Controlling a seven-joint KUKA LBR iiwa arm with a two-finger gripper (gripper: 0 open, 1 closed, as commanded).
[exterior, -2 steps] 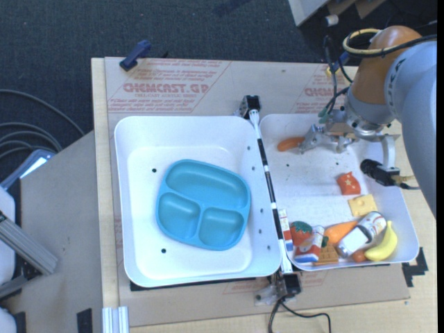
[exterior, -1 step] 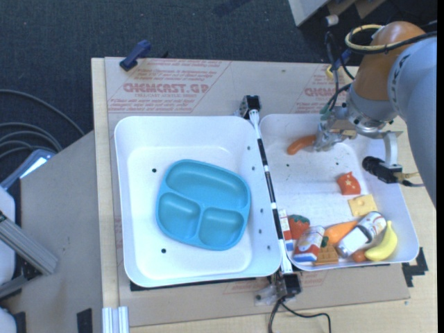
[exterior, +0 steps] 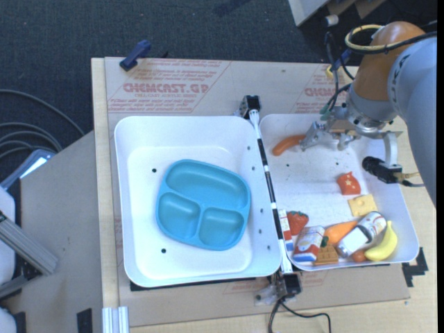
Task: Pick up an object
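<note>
From above, I am looking down on two shallow white bins side by side on a bench. The left bin (exterior: 132, 186) holds a blue divided plate (exterior: 202, 204) with three compartments, lying flat near its middle. The right bin (exterior: 409, 220) holds the loose objects: an orange carrot-shaped piece (exterior: 286, 144) near its upper left, a small red piece (exterior: 348, 182) and a pale yellow cheese-like square (exterior: 362, 205) toward the right side, and a heap at the bottom edge with a banana (exterior: 383, 245), a white bottle (exterior: 361, 234), an orange piece (exterior: 337, 232) and a red strawberry-like piece (exterior: 297, 222). The gripper (exterior: 320, 134) sits low in the upper part of the right bin, just beside the right end of the carrot-shaped piece, which I judge to be the target. I cannot tell how wide it is set, and I see nothing held in it. To do this step well, I would centre the tool over the thicker middle of the carrot-shaped piece, not its tip, straddle it across its short axis, go down close to the bin floor, close fully, then lift straight up and check the piece rises with it.
</note>
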